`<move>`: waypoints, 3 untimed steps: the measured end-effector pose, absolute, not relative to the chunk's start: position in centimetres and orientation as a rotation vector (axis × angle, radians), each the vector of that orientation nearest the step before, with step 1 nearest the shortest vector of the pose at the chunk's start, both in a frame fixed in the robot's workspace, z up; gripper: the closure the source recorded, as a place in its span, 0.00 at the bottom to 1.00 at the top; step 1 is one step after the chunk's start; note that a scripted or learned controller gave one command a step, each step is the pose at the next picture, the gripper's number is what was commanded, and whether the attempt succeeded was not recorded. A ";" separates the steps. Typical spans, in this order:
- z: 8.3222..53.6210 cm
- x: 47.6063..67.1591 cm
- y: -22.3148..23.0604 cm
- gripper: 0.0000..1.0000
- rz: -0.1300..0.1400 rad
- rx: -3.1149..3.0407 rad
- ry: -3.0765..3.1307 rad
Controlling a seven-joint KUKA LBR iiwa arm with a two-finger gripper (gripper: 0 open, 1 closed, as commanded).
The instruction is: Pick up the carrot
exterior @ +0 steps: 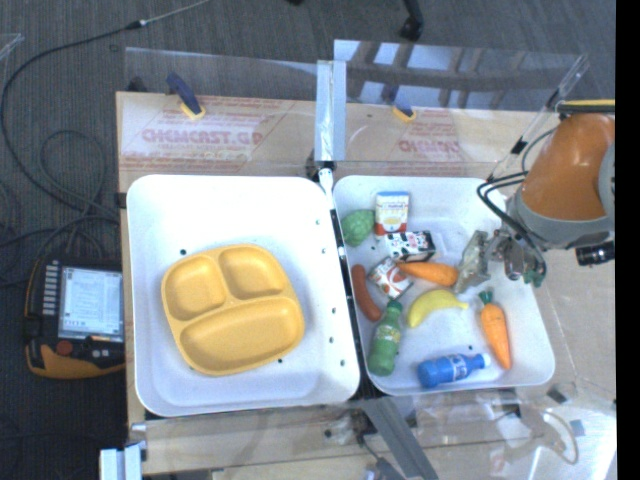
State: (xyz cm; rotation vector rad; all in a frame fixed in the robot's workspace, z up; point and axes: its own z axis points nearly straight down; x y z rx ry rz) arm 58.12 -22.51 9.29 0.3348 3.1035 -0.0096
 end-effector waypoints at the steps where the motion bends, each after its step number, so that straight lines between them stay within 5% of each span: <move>1: 9.4 51.4 -21.4 1.00 0.001 0.914 2.982; 2: 9.3 55.2 -14.8 1.00 0.007 1.523 2.726; 3: 25.6 57.3 -10.6 1.00 -0.005 1.774 2.590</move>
